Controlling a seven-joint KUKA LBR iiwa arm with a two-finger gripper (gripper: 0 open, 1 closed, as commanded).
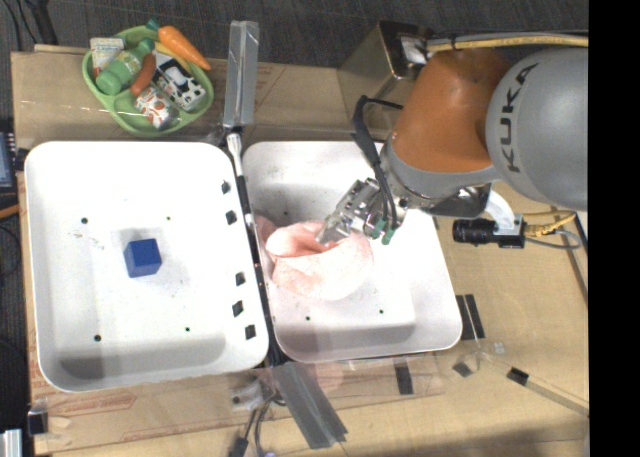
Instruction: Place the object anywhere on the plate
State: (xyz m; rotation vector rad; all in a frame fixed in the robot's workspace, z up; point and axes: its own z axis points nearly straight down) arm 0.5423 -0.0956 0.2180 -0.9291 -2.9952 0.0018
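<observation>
Blue cube (143, 256) sits in left bin (60, 175), well apart from tool (340, 228), grip indiscernible.

Robotics lab: KUKA arm (500, 125) over white bins (60, 245).

cube (143, 256) in left bin (60, 175); plate (318, 263) in right bin (430, 275)

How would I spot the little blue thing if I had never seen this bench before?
Find the two white bins side by side and take the left bin. A small blue cube sits alone on its floor, a little left of centre. It is square-edged and solid blue, unlike the pale pink plate in the right bin.
</observation>
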